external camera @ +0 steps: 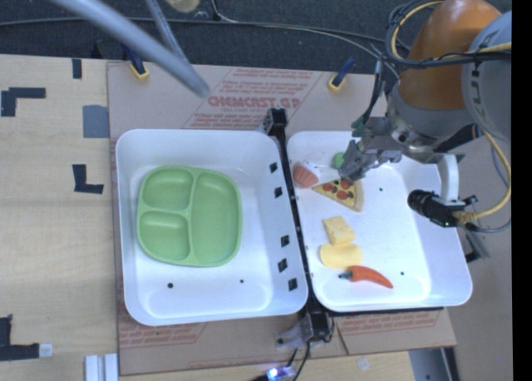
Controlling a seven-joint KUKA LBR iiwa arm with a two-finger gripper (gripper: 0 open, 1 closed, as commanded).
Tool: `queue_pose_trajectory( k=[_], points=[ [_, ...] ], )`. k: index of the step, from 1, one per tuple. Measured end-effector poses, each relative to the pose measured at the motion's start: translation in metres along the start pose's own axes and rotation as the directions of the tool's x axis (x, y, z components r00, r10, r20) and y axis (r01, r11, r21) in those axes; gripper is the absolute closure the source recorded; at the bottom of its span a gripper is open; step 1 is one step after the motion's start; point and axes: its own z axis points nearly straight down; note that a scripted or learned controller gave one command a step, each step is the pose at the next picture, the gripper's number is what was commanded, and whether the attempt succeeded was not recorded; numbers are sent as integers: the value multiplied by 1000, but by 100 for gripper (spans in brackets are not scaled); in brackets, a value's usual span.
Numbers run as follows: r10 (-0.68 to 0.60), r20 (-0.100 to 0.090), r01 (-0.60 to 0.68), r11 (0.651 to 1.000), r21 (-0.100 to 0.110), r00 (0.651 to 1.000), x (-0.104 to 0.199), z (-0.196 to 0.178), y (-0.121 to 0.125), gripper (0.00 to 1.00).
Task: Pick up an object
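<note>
- Counter (50, 205): carries two white bins side by side. No hazard noted here.
- Arm (449, 55): reaches in from the right and hangs over the top of the right bin. Its bulk shades the working zone, so a missed grasp may be hard to detect.
- Left bin (133, 288): holds a green tray (189, 215), well apart from the tool.
- Right bin (440, 279): holds all the small items.
- Tool (353, 167): low over the upper left part of the right bin, just above the pizza slice (341, 192). Whether its fingers stand apart or together cannot be told.
- Pizza slice: the likely target. It lies flat, so the fingers may slide over it or push it aside.
- Crowding risk: a pink piece (305, 175) and a green piece (340, 159) lie just beside the tool. A closing stroke could catch either or knock it against the bin wall.
- Cheese block (337, 230), yellow piece (341, 255), chilli (368, 275): lower in the bin, apart from the tool, at little risk.
</note>
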Motion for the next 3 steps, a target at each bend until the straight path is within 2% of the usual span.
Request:
queue_pose_trajectory(
  k=[2,3],
  points=[
    [-1,-1,1,1000,-1,1000,100,-3,2,100],
    [0,0,0,1000,2,1000,147,15,6,100]
  ],
)
